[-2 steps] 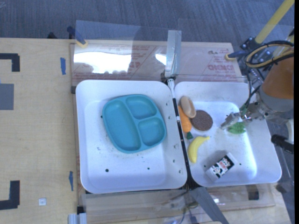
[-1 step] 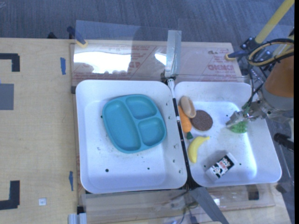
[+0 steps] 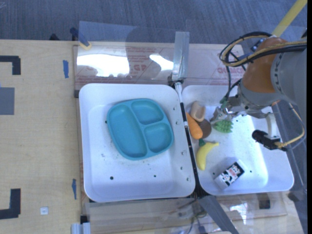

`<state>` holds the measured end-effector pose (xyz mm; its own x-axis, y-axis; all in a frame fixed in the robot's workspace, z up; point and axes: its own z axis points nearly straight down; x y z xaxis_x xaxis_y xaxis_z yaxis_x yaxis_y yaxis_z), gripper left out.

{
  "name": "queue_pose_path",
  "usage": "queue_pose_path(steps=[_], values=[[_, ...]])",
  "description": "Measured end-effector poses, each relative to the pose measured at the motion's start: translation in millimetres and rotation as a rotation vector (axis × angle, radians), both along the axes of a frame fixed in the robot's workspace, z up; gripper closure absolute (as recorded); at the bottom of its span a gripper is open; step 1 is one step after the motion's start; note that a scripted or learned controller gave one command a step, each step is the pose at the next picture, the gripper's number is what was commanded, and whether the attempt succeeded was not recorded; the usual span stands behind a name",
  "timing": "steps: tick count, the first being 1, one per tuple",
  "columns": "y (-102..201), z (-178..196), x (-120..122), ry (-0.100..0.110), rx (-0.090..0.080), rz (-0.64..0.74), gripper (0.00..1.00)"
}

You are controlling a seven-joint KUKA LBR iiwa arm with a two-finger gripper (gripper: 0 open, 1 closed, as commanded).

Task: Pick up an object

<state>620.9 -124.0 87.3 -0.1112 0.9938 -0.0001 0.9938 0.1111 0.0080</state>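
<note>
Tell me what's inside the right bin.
The right bin holds a banana, carrot, green broccoli-like piece, and black-and-white carton. The arm covers its upper right part.

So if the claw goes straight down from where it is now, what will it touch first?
Most likely the green leafy toy just beneath the claw, near the brown piece. Depth is hard to judge from above, so it may land beside it on the right bin.

We get pretty even, bright overhead light here, slightly cool in tone. The clear plastic sheet (image 3: 126,62) behind the bins throws back strong white glare patches. Shadows are soft and short, tucked under the blue tray (image 3: 140,128) and the arm (image 3: 273,72). The picture's a bit soft overall, and small toys look fuzzy.
</note>
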Motion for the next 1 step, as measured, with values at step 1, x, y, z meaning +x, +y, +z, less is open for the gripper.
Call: queue_pose_path(steps=[1], values=[[96.8, 123.0, 6.4, -0.007, 0.002, 0.059, 1.00]])
